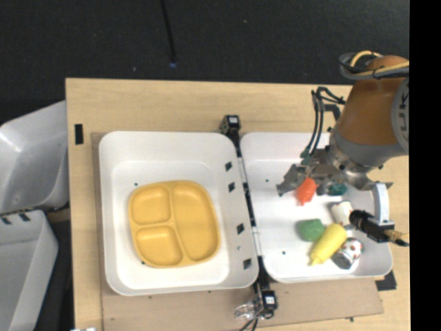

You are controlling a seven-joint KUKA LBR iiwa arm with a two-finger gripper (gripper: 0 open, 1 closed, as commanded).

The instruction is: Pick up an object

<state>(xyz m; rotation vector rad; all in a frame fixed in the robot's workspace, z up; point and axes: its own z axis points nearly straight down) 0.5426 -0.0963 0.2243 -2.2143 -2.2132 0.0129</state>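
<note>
Over the back of the right bin, my gripper hangs from the orange-banded arm. Directly at its tip is a small orange piece, shaped like a carrot; I cannot tell whether it is held or lies on the bin floor. A teal item peeks out from under the wrist. Nearer the front lie a green piece, a yellow banana-like piece and a small white and red object.
The left bin holds a yellow divided plate. A ridge with black clips separates the two bins. The bench's wooden edge runs behind them.
</note>
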